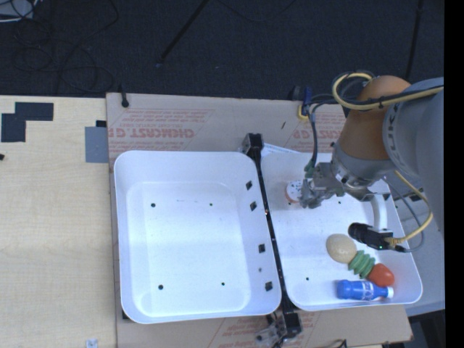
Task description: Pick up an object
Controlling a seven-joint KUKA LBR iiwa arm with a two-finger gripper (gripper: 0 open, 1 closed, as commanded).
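- Beige counter [51,216] carries a cardboard sheet [181,125] and two white bins, the left bin [188,245] and the right bin [304,256], side by side.
- Grey arm [420,133] with its orange band [366,125] reaches in from the view's right over the right bin.
- Claw [313,194] hangs low over that bin's far part, near the divider. Whether it is spread or pressed together cannot be told, and nothing shows gripped.
- Blue bottle [360,290] lies on its side by the near wall, well apart from the claw. Its long axis runs across the view, pale cap toward the view's right.
- Beige egg [340,248] and a green-and-red piece [370,268] sit just beyond the bottle.
- Small round piece [293,191], white with orange, lies just beside the claw on the view's left. It is probably the nearest target, shows no clear long axis, and calls for a short shift toward the divider.
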